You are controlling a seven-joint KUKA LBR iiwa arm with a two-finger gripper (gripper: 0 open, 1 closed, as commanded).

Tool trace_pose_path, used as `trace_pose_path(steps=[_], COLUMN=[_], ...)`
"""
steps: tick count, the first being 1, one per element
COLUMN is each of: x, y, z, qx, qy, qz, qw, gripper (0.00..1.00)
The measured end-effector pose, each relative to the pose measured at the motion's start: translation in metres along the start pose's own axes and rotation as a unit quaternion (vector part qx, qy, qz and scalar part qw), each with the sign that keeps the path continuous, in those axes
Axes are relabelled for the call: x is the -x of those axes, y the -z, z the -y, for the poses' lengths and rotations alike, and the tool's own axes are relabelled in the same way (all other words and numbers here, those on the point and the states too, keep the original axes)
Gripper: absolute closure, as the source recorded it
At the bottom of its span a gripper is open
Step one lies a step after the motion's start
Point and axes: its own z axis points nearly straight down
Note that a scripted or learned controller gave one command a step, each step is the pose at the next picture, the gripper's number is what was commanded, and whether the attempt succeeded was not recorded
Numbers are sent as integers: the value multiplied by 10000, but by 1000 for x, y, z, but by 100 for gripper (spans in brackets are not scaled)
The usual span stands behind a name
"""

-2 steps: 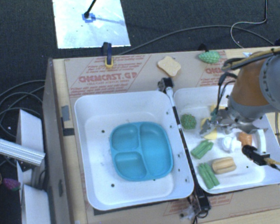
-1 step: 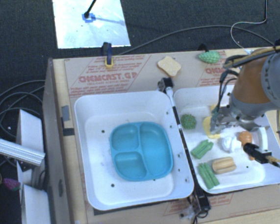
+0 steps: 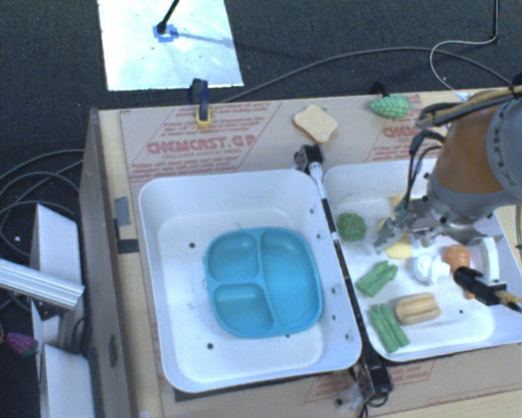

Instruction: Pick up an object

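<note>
My gripper (image 3: 399,230) is low over the middle of the right bin (image 3: 457,341), with the grey arm and its orange band (image 3: 463,161) coming in from the right. Just below the gripper lies a yellow piece (image 3: 398,251), close to or touching it; I cannot tell which. A green broccoli (image 3: 351,226) sits to the gripper's left. A white piece (image 3: 423,267) and an orange piece (image 3: 456,255) lie to its lower right. Toward the front are a green bean pod (image 3: 375,279), a second green pod (image 3: 388,325) and a tan bun (image 3: 416,308).
The left bin (image 3: 168,249) holds a blue divided plate (image 3: 263,281). On the cardboard behind the bins lie a tan bread slice (image 3: 315,123) and a green knobbly toy (image 3: 391,105). A ridge (image 3: 333,242) separates the two bins.
</note>
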Motion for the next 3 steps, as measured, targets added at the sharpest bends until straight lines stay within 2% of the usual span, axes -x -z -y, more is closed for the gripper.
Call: trace_pose_path(steps=[1,2,3], x=[0,0,0], y=[11,10,21], z=[-1,-1,-2], qx=[11,10,19], qy=[7,7,14], qz=[0,-1,-4], qw=[10000,10000,10000], gripper=[100,0,100])
